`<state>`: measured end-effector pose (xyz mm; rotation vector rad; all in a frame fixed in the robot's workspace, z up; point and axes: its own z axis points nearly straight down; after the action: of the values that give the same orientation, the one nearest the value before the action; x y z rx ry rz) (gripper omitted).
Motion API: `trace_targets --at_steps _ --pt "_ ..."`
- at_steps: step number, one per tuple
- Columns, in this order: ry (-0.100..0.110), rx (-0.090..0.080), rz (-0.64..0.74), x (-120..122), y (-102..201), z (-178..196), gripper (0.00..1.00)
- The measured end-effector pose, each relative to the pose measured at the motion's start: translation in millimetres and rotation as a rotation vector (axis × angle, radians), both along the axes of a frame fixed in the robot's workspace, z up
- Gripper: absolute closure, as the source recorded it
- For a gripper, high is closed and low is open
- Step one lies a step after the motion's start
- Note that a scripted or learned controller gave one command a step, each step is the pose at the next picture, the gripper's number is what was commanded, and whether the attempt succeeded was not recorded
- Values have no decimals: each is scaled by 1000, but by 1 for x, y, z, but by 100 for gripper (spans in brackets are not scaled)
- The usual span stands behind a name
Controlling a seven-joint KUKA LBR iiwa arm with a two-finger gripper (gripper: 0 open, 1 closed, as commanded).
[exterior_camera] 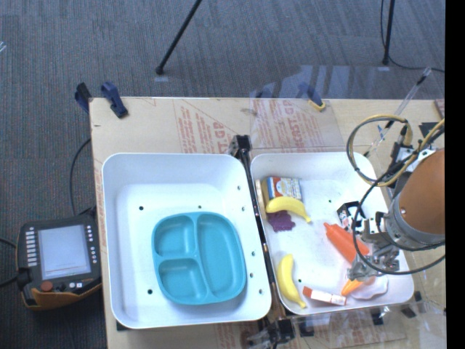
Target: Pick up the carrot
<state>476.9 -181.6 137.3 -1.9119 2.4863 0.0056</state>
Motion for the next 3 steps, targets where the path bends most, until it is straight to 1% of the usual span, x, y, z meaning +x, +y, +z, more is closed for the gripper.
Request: trace_targets --at_steps 1,2,3 --pt "7 1 -82 -2 8 -37 100" --pt "4 0 -121 0 48 -17 100" --pt "7 0 -33 -1 36 -52 100"
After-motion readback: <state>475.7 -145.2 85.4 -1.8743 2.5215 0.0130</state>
